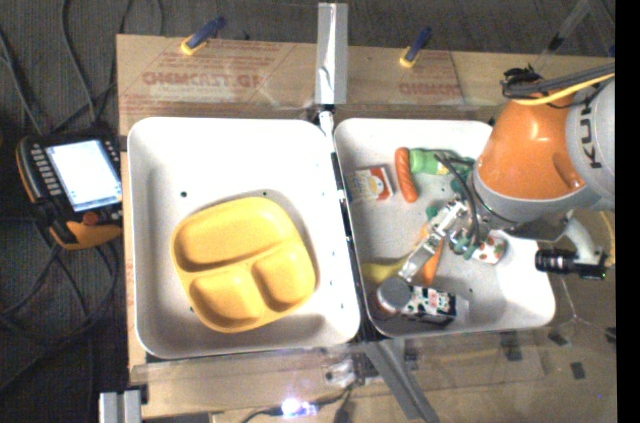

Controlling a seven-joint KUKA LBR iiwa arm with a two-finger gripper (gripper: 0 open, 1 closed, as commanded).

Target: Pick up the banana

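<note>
The banana shows as a yellow curved piece on the floor of the right bin, near the bin's left wall. My gripper reaches down and to the left from the orange wrist. Its tip sits just right of the banana, and the gripper body hides part of the fruit. An orange object lies along the gripper's side.
In the right bin are an orange carrot-like toy, a green item, a small box, a dark round object and a black-and-white item. The left bin holds a yellow divided plate.
</note>
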